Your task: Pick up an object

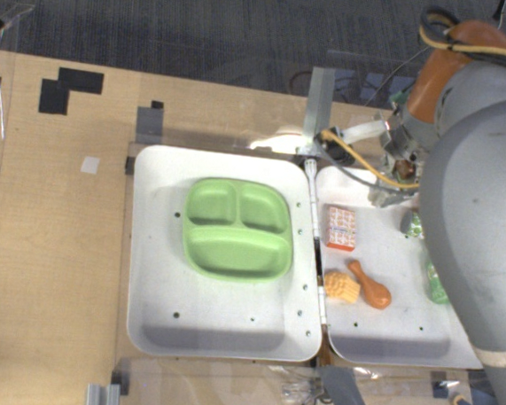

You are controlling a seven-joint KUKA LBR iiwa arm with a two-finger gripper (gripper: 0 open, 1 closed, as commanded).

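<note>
The right bin (382, 339) holds a small red-and-white box (340, 227), a yellow corn piece (341, 288) and an orange drumstick toy (370, 286) beside the corn. Green items (435, 282) peek out from under the arm at the bin's right side, mostly hidden. My gripper (388, 185) hangs over the far end of the right bin, up and to the right of the box, with nothing seen in it. The big grey arm (484, 202) covers the bin's right part.
In the left bin (148, 316) lies a green divided plate (237, 229). A metal post (320, 101) stands behind the ridge between the two bins. A yellow cable (355, 158) loops by the gripper. Wooden bench top extends to the left.
</note>
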